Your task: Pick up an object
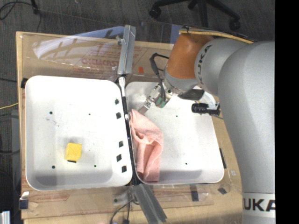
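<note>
The pincer (150, 101), its state impossible to tell, hangs over the right bin's (205, 146) far-left corner beside the pink cloth (147, 146).

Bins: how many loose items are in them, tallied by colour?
Yellow: 1, a small block in the left bin.
Pink: 1, a cloth in the right bin.
Total: 2

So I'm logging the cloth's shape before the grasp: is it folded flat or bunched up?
Bunched up. The pink cloth lies crumpled with uneven folds against the right bin's left wall.
</note>
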